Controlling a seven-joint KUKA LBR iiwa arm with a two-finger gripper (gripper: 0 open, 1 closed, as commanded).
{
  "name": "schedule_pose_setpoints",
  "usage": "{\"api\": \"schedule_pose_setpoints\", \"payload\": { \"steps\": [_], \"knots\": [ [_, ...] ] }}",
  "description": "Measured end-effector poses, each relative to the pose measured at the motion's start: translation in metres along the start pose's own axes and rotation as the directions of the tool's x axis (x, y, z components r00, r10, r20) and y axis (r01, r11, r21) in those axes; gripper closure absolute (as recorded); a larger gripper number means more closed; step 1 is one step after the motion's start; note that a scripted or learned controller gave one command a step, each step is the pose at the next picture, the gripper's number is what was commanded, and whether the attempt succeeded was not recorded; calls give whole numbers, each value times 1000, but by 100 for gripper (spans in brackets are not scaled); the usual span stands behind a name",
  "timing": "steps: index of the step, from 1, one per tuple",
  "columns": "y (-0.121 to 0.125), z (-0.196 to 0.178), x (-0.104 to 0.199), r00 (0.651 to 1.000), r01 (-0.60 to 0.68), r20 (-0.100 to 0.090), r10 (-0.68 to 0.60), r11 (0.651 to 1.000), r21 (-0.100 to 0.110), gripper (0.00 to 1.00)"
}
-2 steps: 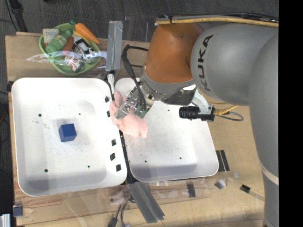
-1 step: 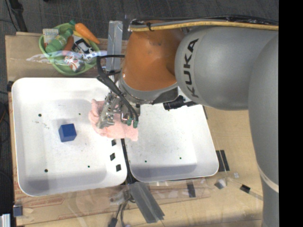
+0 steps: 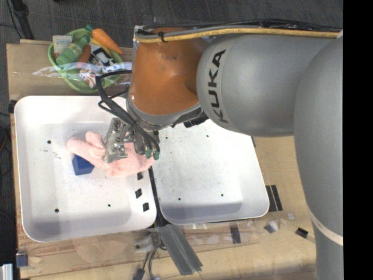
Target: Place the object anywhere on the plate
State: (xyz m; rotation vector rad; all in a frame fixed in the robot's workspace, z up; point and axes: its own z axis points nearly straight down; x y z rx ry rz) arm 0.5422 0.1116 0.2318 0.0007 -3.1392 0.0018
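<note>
Looking down from the near edge of the bench, you meet the left bin (image 3: 35, 214) first, its front rim rounded and its floor dotted with a few small dark marks. Take that bin as your landmark. Just to its right, touching along the shared rim, sits the right bin (image 3: 233, 197). Farther in, on the left bin's floor near its middle, lies a small blue block (image 3: 82, 165); pressed against the block's far and right sides sprawls a pink soft object (image 3: 125, 165) (it looks like a limp plush or cloth, nothing more can be told), stretching toward the bin's right wall. The gripper (image 3: 116, 150) hangs directly over that pink object, metal fingers pointing down into it; whether they are spread or pinching the fabric, you cannot tell from this angle. Above the gripper, the orange band (image 3: 160, 74) of the arm (image 3: 262, 80) covers the left bin's far right corner, and the grey body sweeps out to the right over the other bin. Beyond the left bin's far rim stands a green bowl (image 3: 76, 80) holding an orange carrot-shaped toy (image 3: 105, 38) and assorted packets.
</note>
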Motion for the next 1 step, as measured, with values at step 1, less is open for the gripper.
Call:
{"api": "schedule_pose_setpoints", "payload": {
  "steps": [1],
  "knots": [
    [0,0,0,1000,0,1,0,1000,0,0]
  ]
}}
